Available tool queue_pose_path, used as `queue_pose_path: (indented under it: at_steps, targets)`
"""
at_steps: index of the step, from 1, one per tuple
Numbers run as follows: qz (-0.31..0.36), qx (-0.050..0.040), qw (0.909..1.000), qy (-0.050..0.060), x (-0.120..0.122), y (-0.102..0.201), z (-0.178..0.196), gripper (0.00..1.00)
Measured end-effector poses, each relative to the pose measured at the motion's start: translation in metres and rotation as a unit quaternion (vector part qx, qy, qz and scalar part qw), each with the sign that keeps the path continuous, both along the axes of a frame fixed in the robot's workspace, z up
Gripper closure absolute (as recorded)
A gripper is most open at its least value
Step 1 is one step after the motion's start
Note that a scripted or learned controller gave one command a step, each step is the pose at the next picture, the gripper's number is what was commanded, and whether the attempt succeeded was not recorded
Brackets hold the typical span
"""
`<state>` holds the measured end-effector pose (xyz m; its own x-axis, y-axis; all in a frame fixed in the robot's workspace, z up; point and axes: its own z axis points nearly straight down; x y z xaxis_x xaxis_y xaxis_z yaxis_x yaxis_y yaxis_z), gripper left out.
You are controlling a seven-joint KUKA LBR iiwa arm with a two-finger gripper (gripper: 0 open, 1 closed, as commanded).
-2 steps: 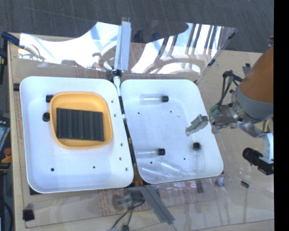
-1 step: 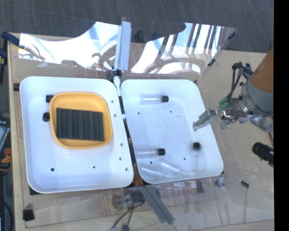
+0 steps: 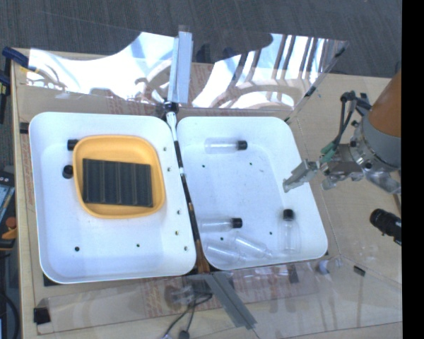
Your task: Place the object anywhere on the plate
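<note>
While my arm waits at the right side, the surface holds two white bins side by side. Left bin has a yellow plate in it, with a dark ridged patch in the middle. Right bin holds little clear tubes with black caps. One tube lies near the top wall. Another tube lies lower down, and one more tube stands close to the right wall, with a few clear ones piled at the bottom edge. My jaws hang over the right rim of that bin, holding nothing; I cannot tell if they are apart or together. I think I am just starting: no tube is picked yet. Next I need to go down onto one tube, grab it, and carry it over to the plate.
</note>
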<state>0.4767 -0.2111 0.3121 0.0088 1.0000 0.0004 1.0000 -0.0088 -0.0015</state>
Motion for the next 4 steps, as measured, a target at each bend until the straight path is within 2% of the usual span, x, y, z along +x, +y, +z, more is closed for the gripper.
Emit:
queue_pose_path:
  at_steps: [1,2,3,4]
  targets:
    - [0.000,0.0000,1.0000,0.000,0.000,0.000,0.000,0.00]
    - [-0.048,-0.0001,0.9988,0.000,0.000,0.002,0.058,0.00]
    - [-0.048,0.0000,0.9988,0.000,0.000,0.002,0.058,0.00]
    - [0.045,-0.0002,0.9990,0.000,0.047,0.007,0.130,0.00]
